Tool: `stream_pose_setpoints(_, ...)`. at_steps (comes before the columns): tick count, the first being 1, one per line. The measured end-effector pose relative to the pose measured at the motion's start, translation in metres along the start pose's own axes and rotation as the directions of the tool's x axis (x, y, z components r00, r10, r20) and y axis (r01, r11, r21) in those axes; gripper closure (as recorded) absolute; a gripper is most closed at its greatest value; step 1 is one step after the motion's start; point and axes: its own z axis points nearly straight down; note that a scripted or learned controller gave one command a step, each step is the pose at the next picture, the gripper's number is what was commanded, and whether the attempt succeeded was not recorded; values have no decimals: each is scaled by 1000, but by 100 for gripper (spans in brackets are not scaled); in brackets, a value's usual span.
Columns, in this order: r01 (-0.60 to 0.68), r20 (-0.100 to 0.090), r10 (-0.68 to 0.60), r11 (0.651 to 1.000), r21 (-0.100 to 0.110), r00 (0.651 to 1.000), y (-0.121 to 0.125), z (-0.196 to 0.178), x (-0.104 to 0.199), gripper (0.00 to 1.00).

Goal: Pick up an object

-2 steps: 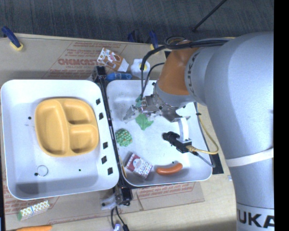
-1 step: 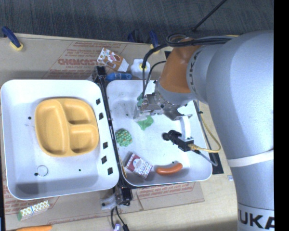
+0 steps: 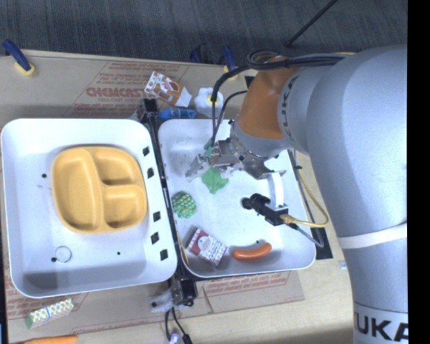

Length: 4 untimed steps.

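My gripper hangs over the upper middle of the right bin. A crumpled green thing lies right under and just below it; the view does not tell whether they touch. A round green knobbly ball sits lower left of it. Near the bin's front edge lie a small red and white packet and an orange sausage-shaped thing.
The left bin holds a yellow divided tray. Behind the bins, on the cardboard, lie a small printed packet and a blue and white thing. The grey arm covers the right bin's right side.
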Motion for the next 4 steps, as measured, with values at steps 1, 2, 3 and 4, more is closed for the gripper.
stream_pose_setpoints(1, -364, -1, 364, 931, 3, 931, -4, 19, -1, 0)
stream_pose_setpoints(2, -360, -2, 360, 933, 6, 933, -4, 9, 0, 100)
stream_pose_setpoints(3, -360, -2, 360, 933, 6, 933, -4, 9, 0, 0)
stream_pose_setpoints(4, -360, -2, 360, 933, 6, 933, -4, 9, 0, 0)
